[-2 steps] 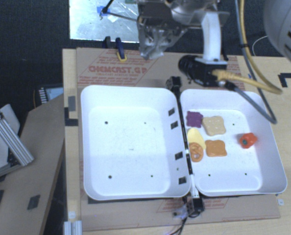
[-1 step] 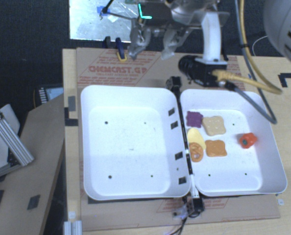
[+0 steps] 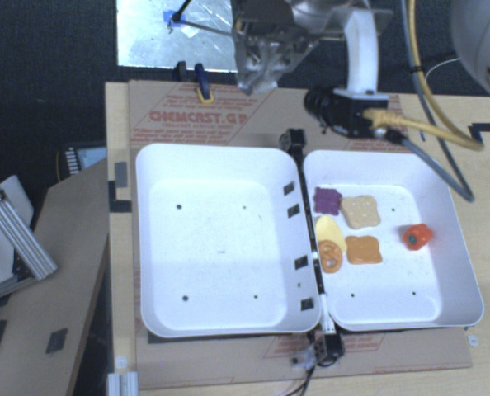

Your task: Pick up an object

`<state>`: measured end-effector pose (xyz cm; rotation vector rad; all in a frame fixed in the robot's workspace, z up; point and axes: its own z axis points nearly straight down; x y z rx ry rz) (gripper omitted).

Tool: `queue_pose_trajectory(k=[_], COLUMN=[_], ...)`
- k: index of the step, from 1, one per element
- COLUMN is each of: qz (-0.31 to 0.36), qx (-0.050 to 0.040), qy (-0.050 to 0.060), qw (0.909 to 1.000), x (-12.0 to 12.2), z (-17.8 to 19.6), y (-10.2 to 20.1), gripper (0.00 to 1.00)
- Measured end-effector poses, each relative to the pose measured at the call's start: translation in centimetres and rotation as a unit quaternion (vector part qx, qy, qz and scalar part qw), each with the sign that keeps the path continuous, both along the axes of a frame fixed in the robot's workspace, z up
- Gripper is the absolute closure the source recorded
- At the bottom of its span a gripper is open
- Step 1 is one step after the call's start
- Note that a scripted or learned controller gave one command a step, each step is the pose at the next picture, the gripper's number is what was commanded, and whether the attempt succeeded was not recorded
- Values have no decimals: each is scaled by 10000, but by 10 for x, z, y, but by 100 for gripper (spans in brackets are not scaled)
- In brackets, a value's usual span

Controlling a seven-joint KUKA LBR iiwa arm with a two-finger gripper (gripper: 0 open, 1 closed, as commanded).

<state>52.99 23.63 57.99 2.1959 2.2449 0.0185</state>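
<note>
At the near edge lie two shallow white plastic bins, the left bin (image 3: 212, 246) bare-floored and the right bin (image 3: 443, 304) carrying the pickable pieces, all bunched toward its far-left part: a purple block (image 3: 327, 200), a pale toast-shaped slice (image 3: 360, 211), a yellow pretzel-topped piece (image 3: 330, 244), an orange-brown slice (image 3: 364, 250) and, apart from them, a small orange-red ball (image 3: 416, 237). The gripper (image 3: 257, 77) hangs high beyond the left bin's far rim, away from every piece, probably parked clear of the bins before a descent; its grasp state cannot be told.

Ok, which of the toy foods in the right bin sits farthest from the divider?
The orange-red tomato-like piece. It sits alone toward the bin's right side, while the purple, tan, yellow and orange pieces cluster near the divider.
</note>
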Motion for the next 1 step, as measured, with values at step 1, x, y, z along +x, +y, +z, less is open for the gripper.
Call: queue_pose_trajectory(k=[1], qz=[5], qx=[-1], qy=[2], qw=[10000], x=[0], z=[0], y=[0], gripper=[0])
